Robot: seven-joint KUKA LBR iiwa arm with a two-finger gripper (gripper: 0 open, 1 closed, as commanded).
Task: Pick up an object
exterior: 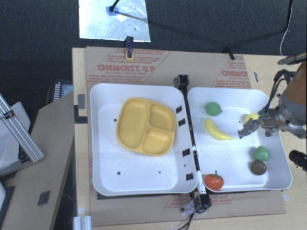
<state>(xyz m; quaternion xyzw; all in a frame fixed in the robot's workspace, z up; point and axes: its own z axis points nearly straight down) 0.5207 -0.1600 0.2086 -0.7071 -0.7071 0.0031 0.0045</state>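
Hovering over the right bin, my fingers stand apart, holding nothing, near the banana.

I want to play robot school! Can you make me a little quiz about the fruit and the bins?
1. True or false: the yellow tray lies in the left bin.
2. Which fruit lies nearest the tool? A) tomato B) banana C) green ball by the brown ball
3. Fill in: the brown ball sits just below a ___ ball.

Key: 1 true; 2 B; 3 green.
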